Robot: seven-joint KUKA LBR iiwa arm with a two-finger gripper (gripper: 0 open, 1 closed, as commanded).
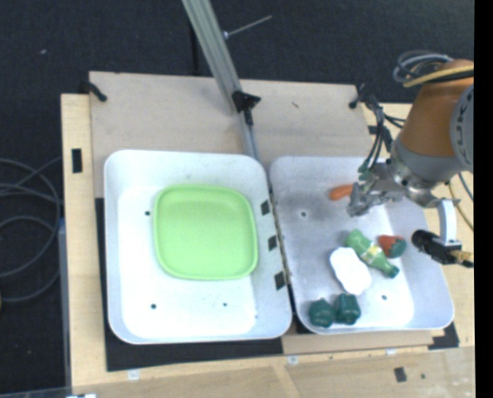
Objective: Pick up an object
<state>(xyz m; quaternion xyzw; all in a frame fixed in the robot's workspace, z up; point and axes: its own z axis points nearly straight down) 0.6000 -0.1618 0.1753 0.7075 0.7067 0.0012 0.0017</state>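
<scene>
Gripper (361, 203) lowered into right bin (306, 222), jaw state impossible to tell.

Orange object (341, 192) just to its left; green bottle (371, 253), white object (350, 270), dark green pieces (334, 310) grouped below; green plate (205, 231) far left.

Grey arm (433, 131) with orange band in from the right, claw (361, 204) pointed down.

The light is bright and even, and seems to come from above. The two white bins (130, 305) shine so much that their edges look washed out. Shadows are soft and small, close under the toys. The picture is a bit fuzzy, so small things look smudgy. The dark floor (31, 40) shows little detail.
</scene>
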